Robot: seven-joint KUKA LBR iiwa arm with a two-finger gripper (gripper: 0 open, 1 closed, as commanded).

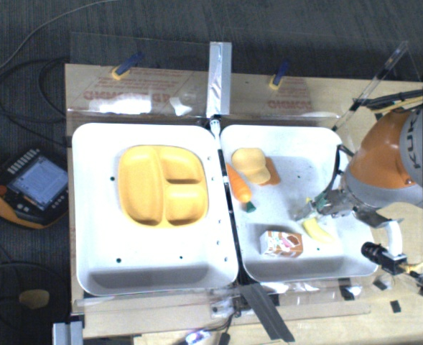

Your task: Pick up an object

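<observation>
Two white bins seen side by side; yellow divided tray [163,185] lodged centrally in left bin [89,214]. Gripper [319,207] lowered near right bin's [290,268] right edge, just above pale yellow piece [317,229]; finger state indiscernible.

Divided tray [163,185] sits in the left bin [89,264]; in the right bin [297,146], cap [250,162] at the back, carrot [240,187] beside the dividing wall, carton [281,244] in front

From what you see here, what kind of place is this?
Probably a robotics lab test bench: two white bins sit side by side on a board, an orange-banded arm reaches in, and a handheld control pendant lies on the carpet with cables.
</observation>
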